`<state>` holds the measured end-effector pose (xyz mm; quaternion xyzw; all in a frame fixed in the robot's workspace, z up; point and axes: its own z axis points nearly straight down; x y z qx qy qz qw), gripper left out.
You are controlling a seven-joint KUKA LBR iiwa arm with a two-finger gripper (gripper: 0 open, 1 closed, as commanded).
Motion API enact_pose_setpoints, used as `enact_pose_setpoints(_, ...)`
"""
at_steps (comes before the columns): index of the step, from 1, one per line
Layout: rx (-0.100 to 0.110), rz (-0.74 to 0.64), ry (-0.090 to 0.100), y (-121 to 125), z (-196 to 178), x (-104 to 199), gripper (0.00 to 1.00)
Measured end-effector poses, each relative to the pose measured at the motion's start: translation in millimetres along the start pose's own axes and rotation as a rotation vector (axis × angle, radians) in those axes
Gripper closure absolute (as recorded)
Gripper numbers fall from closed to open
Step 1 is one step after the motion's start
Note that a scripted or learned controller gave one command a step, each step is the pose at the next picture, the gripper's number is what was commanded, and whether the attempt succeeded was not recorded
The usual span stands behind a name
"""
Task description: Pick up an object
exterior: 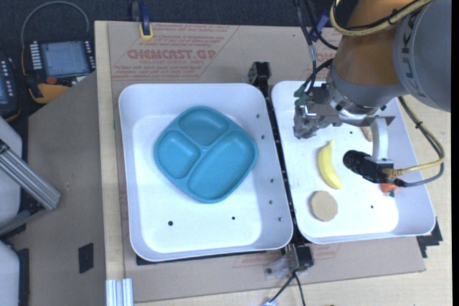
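A yellow banana (328, 165) lies in the right bin (409, 220), with a round tan cookie (323, 206) just in front of it. A blue three-part plate (206, 153) sits in the left bin (143, 218). My gripper (307, 124) hangs over the back left part of the right bin, a little behind and left of the banana's tip. Nothing shows between its dark fingers, and the slant of the view hides how far apart they stand.
A black and orange fitting with a yellow cable (373, 168) sits just right of the banana. The grey and orange arm (380, 32) covers the back of the right bin. A black clamp (259, 73) stands between the bins at the back.
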<state>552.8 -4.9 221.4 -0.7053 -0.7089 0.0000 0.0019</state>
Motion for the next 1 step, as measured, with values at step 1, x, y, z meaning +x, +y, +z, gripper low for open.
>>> enact_pose_setpoints(1, 0.001, -0.001, 0.000, -2.3, 6.1, 56.3, 1.00)
